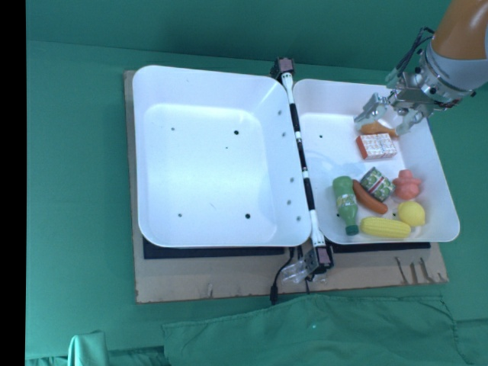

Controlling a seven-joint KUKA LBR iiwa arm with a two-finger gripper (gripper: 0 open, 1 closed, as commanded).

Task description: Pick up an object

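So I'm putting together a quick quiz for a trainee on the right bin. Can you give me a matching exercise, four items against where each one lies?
Things:
1. corn cob
2. green bottle
3. orange-and-white box
4. lemon

Places:
A. far part of the bin, just below the gripper
B. near right corner, right of the corn's end
C. along the near wall, lying lengthwise
D. nearest the divider between the bins, left of the carrot

Pairs: 1-C, 2-D, 3-A, 4-B
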